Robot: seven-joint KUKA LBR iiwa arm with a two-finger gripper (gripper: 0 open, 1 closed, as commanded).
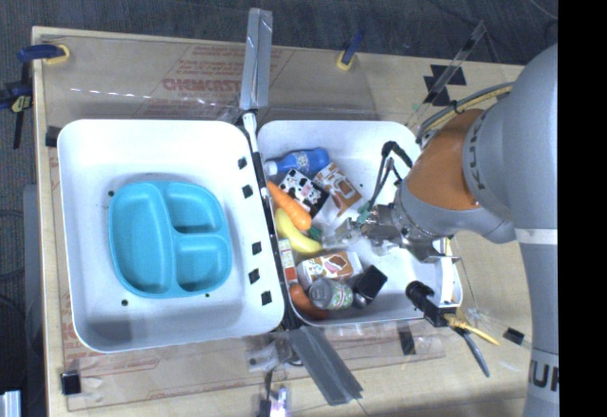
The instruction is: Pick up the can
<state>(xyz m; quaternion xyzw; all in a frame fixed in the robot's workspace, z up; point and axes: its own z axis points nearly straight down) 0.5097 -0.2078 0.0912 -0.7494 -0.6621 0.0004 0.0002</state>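
Note:
The can lies on its side near the front edge of the right bin, with a grey end and a greenish body. It sits among other items, just below a small brown-and-white carton and left of a black object. My gripper reaches in from the right over the middle of the right bin, above and to the right of the can and apart from it. The grey wrist and orange band hide the bin's right side.
The right bin also holds a blue bottle, a cow-patterned carton, a brown packet, a carrot and a banana. A blue divided tray lies in the left bin.

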